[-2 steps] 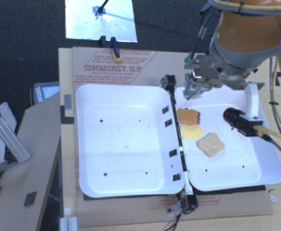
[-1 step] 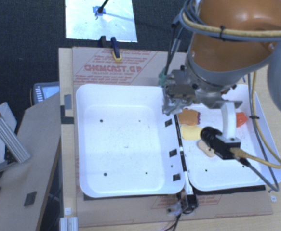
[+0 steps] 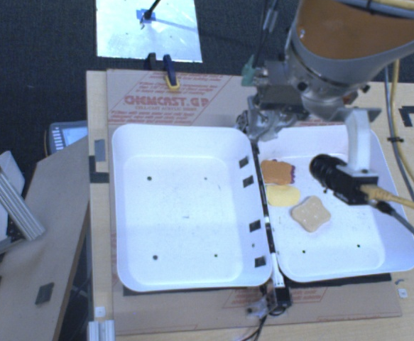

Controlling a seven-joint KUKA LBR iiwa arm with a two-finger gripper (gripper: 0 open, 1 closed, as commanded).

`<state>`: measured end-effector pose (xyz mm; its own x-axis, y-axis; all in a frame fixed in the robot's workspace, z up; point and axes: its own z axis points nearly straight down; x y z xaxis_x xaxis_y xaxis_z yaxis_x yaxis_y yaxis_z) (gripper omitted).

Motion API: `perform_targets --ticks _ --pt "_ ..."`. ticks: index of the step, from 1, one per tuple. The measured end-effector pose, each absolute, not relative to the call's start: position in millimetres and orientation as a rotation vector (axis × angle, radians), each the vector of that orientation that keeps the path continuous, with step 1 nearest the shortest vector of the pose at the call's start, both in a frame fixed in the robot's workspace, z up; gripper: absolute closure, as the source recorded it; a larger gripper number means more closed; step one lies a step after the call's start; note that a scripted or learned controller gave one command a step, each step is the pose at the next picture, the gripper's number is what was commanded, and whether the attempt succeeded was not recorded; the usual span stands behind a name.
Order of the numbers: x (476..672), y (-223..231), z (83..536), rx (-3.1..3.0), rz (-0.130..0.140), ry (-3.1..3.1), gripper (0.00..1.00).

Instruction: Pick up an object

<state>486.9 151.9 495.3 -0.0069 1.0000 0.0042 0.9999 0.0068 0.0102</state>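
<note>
Camera view looks down on the two white bins: the left bin (image 3: 182,204) shows bare floor, while the right bin (image 3: 363,254) holds three flat pieces clustered toward its nine o'clock side. An orange-brown piece (image 3: 278,171) sits at the top of the cluster, a pale yellow piece (image 3: 283,195) just below it at six o'clock and seemingly touching it, and a tan scalloped piece (image 3: 311,214) at about four o'clock from the yellow one. The gripper (image 3: 262,124) hangs at twelve o'clock from the cluster, over the ridge where the bins meet; whether its jaws are wide or narrow I cannot tell. The risks, as I judge them: a descent from here strikes the rim, and the thin, flat, crowded pieces may slip from a pinch or be nudged aside.
</note>
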Motion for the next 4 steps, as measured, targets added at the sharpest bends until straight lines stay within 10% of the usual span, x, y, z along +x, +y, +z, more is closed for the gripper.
perform_targets --ticks 1,2,3,4 --pt "498.0 210 491 2.210 0.005 2.233 1.00" --pt "498.1 207 491 2.215 0.003 2.227 0.00" --pt "498.4 207 502 2.207 0.008 2.234 1.00" --pt "484.6 235 352 2.215 -0.019 2.235 1.00"
